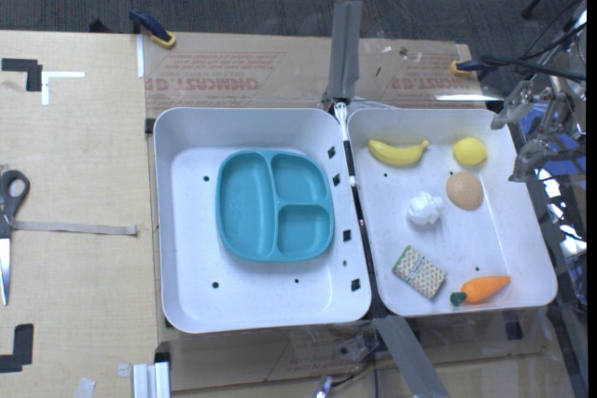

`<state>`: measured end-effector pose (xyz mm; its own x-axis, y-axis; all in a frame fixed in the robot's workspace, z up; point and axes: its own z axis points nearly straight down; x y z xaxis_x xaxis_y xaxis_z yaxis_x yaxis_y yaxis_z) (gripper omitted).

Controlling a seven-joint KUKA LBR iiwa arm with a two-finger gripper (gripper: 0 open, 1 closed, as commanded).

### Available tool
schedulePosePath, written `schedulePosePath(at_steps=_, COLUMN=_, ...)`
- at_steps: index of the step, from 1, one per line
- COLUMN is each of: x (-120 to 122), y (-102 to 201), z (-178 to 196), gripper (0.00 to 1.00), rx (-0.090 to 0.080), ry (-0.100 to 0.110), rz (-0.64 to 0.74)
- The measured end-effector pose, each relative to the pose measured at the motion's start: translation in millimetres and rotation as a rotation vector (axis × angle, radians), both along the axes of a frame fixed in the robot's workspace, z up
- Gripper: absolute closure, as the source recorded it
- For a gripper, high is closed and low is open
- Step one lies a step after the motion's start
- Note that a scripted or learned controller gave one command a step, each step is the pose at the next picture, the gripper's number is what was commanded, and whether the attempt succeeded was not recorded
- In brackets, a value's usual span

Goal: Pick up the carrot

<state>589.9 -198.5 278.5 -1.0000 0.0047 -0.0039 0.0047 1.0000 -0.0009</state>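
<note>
The carrot (pixel 486 288) is orange with a green stem end pointing left. It lies flat at the near right corner of the right bin (pixel 494 233), close to the bin's front rim. Nothing touches it, and the nearest object is a patterned packet to its left.
The right bin also holds a banana (pixel 398 151), a lemon (pixel 469 152), a tan egg-shaped object (pixel 464 191), a white crumpled lump (pixel 424 209) and the patterned packet (pixel 419 271). A teal divided plate (pixel 276 204) lies in the left bin (pixel 187 238). Scissors (pixel 9 219) lie on the bench at far left.
</note>
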Motion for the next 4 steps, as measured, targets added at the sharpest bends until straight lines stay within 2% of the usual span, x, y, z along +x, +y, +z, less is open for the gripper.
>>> schedulePosePath(at_steps=1, x=-84, y=3, z=-99, gripper=0.0, rx=0.001, ry=0.003, rz=0.007)
schedulePosePath(at_steps=2, x=-99, y=28, z=-184, gripper=0.0, rx=0.0, ry=-0.01, rz=-0.03)
schedulePosePath(at_steps=3, x=-97, y=28, z=-173, gripper=1.0, rx=-0.002, ry=-0.014, rz=-0.027)
schedulePosePath(at_steps=4, x=-111, y=-14, z=-186, gripper=1.0, rx=-0.001, ry=-0.001, rz=0.165)
